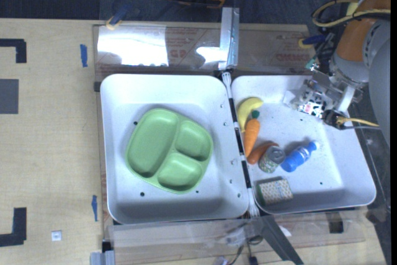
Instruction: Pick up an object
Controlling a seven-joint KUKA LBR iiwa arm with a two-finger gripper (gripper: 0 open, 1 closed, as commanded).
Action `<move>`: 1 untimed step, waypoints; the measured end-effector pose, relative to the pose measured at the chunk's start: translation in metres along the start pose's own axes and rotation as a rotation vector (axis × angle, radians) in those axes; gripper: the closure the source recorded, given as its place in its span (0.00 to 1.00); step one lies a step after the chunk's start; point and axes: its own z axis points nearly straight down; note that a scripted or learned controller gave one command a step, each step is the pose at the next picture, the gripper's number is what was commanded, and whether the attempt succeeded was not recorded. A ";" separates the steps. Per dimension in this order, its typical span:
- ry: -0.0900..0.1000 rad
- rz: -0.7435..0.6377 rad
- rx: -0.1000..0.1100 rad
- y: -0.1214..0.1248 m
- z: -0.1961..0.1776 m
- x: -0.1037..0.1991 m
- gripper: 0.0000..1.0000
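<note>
Two glossy white bins sit side by side on the pale wooden bench. In the left bin (118, 96) lies a smooth green divided plate (169, 149), rounded, with three compartments. The right bin (347, 177) holds the clutter along its left side: a curved yellow banana (247, 108) at the upper left, an orange carrot (251, 135) just below it, long axis running top to bottom with its green end up, touching the banana. Lower centre, a blue bottle (298, 156) lies tilted, pointing up to the right, beside a shiny can (271, 160). A textured sponge (274, 190) rests nearer the bottom edge. The gripper (312, 103) hangs over the bin's upper right; whether it is parted or closed, I cannot tell.
</note>
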 end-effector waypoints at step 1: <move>0.011 -0.002 -0.059 -0.068 -0.063 -0.036 0.00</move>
